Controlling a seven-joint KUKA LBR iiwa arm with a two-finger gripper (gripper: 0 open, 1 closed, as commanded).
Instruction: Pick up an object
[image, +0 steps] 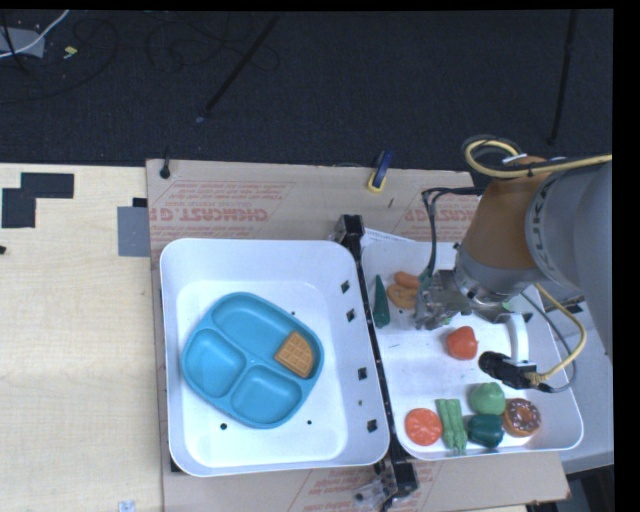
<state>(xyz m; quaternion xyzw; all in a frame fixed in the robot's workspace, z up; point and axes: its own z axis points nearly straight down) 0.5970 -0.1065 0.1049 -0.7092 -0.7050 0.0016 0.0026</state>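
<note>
We count two white bins; the left bin (190, 270) holds one blue plate (225, 365) bearing one waffle (296, 354). The claw (432, 310) hangs low in the right bin (420, 360) beside one red tomato (461, 343); we cannot tell whether it is open.

Gripper (432, 308) low in right bin (400, 385); waffle (295, 354) on blue tray (225, 365)

**Tabletop and what rests on it**

From my station I see a pale wooden tabletop (70, 330) with a few grey and black patches near its left edge. A brown cardboard sheet (260, 205) with red lettering lies flat on it. On that sheet sit two shallow white bins, touching side by side: the left bin (190, 270) and the right bin (570, 425).
</note>
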